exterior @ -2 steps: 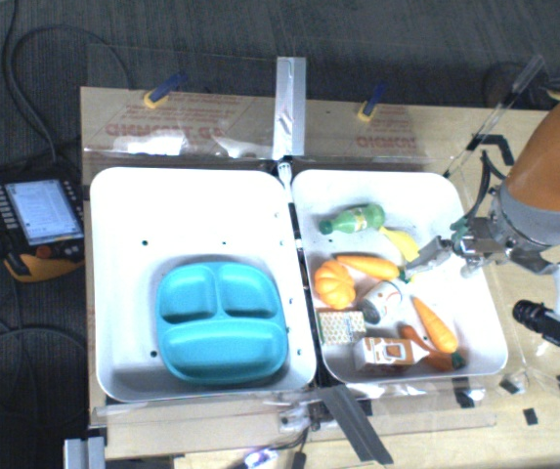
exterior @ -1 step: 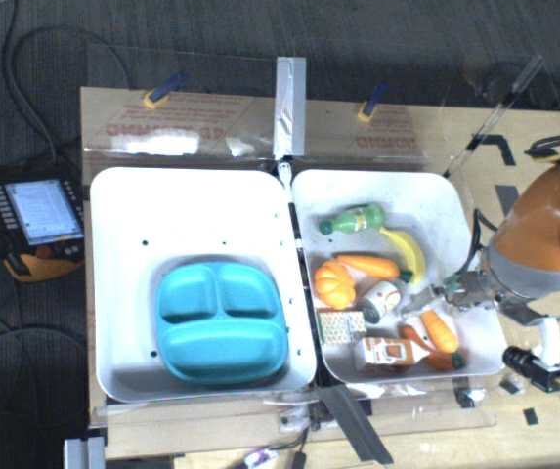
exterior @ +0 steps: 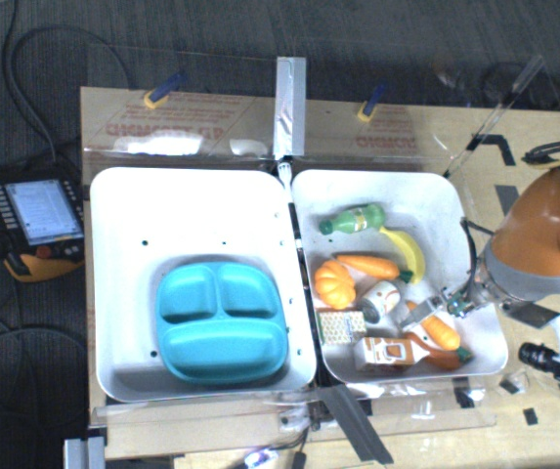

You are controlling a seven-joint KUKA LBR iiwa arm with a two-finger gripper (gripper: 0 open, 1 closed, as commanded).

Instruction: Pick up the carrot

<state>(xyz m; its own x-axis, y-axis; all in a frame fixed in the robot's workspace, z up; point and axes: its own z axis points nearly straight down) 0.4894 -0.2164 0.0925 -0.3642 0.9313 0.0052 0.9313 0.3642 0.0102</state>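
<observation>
Grey gripper in right bin; finger state can't tell, just above near carrot. Two carrots; other by pumpkin.

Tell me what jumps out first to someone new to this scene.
The blue tray sits alone in the left bin. The right bin is crowded with toy food: a green bottle, a banana, a small pumpkin and a carrot. The arm's orange band looms at the right edge.
</observation>
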